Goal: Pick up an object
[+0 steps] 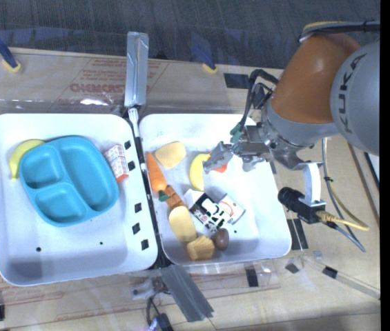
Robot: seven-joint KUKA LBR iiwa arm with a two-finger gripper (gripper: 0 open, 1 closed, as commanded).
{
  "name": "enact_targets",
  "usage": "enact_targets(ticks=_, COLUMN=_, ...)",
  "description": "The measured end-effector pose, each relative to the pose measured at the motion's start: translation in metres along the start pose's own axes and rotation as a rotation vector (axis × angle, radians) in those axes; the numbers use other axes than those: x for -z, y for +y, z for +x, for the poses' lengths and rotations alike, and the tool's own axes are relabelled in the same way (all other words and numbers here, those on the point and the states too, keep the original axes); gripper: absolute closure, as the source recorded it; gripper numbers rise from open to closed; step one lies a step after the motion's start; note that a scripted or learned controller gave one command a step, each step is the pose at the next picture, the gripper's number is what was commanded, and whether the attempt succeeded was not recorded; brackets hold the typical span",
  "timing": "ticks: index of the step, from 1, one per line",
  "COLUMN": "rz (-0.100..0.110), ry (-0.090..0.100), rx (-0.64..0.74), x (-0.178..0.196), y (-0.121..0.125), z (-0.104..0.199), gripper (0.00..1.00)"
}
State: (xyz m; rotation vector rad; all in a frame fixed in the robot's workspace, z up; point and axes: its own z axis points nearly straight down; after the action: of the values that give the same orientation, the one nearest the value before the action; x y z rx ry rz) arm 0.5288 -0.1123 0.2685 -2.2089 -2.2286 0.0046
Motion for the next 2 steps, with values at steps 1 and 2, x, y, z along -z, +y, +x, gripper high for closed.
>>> enact_targets(ticks=1, rz=0.009, ry=0.000, rx=-0.129, x=-0.109, y=0.074, z=-0.007, gripper=0.00)
enact_targets(ticks=2, rz=-0.011, ry=0.001, rx=-0.321, x=0.036, y=0.033, z=0.002, gripper=0.00)
